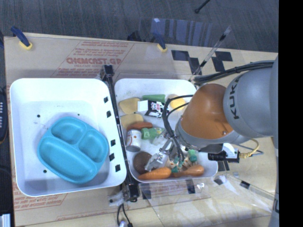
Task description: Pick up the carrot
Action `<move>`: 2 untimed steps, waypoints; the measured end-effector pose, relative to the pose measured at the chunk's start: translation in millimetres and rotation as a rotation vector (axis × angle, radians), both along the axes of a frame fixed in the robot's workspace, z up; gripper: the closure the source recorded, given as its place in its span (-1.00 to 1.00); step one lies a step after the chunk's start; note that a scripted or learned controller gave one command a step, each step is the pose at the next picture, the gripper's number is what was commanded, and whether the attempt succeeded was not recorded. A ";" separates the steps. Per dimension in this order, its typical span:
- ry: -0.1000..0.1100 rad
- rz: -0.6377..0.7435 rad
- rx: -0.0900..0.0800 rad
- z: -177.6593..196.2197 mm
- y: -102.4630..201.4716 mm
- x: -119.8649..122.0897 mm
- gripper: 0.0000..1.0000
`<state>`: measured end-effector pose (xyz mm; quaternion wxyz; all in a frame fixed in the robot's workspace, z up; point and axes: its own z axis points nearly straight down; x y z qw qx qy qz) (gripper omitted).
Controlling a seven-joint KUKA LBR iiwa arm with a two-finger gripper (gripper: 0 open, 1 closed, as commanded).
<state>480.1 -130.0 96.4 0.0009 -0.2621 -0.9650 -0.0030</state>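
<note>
Carrot (155,174) sits at bottom edge of right bin (124,86), lower middle of frame, against near wall. Gripper (163,158) hangs just above it, w/ jaws a bit apart and nothing between them as far as we can tell. Risk imo: clutter. Brown round item (140,161) & 2nd orange piece (191,170) crowd it, so fingers may snag neighbours or slip off.

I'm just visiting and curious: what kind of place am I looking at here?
Most likely a robot test bench in a lab. A grey and orange arm reaches into a white bin of toy food, including a carrot; a second bin beside it holds a blue tray.
</note>
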 end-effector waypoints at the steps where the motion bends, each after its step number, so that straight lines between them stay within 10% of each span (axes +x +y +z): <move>1: -0.011 0.059 -0.010 117.0 27.3 54.4 -1.00; 2: -0.012 0.138 -0.014 232.7 -7.2 17.8 -1.00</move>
